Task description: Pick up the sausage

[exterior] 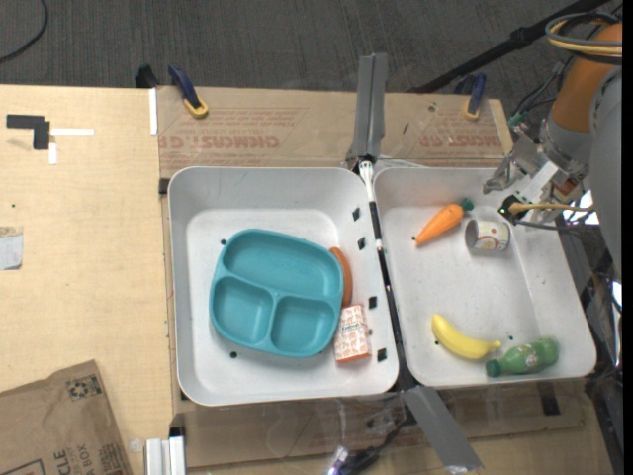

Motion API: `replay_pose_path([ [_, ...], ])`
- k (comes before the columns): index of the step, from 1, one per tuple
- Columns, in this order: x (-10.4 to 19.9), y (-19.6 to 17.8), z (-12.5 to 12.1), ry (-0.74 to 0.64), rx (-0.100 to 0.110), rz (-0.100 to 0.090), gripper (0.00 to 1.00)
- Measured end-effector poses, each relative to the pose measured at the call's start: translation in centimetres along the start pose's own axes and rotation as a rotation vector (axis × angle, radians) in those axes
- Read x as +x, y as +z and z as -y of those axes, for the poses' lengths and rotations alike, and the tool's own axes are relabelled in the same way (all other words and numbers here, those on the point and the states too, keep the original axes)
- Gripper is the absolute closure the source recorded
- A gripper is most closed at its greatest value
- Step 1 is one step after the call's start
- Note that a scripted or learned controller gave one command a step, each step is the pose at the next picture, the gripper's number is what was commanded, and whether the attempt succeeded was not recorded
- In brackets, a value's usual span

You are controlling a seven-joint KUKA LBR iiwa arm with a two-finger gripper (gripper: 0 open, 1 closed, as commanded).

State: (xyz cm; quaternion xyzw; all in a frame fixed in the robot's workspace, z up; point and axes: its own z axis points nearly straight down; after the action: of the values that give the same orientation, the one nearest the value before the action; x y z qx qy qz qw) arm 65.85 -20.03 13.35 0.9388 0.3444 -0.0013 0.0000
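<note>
Wooden bench (pixel 79 265), sausage (pixel 342 271) seemingly tucked beside teal tray (pixel 272 290), gripper (pixel 516 194) state unclear

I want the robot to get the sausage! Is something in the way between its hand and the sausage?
Yes. The hand is over the right bin's far corner, and the sausage lies in the left bin, wedged against the teal plate. The divider between the bins lies between them, and the small carton sits at the sausage's near end.

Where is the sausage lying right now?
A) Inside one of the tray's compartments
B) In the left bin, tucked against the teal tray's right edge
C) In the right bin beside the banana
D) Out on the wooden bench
B: the sausage lies in the left bin against the right edge of the teal tray, just above the small carton.
</note>
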Motion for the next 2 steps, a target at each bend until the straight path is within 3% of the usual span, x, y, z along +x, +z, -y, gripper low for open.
replay_pose_path([
  [1, 4.1, 4.3, 7.4, 0.216, 0.003, 0.001, 0.00],
  [2, 2.9, 4.2, 5.3, 0.179, 0.000, 0.000, 0.00],
])
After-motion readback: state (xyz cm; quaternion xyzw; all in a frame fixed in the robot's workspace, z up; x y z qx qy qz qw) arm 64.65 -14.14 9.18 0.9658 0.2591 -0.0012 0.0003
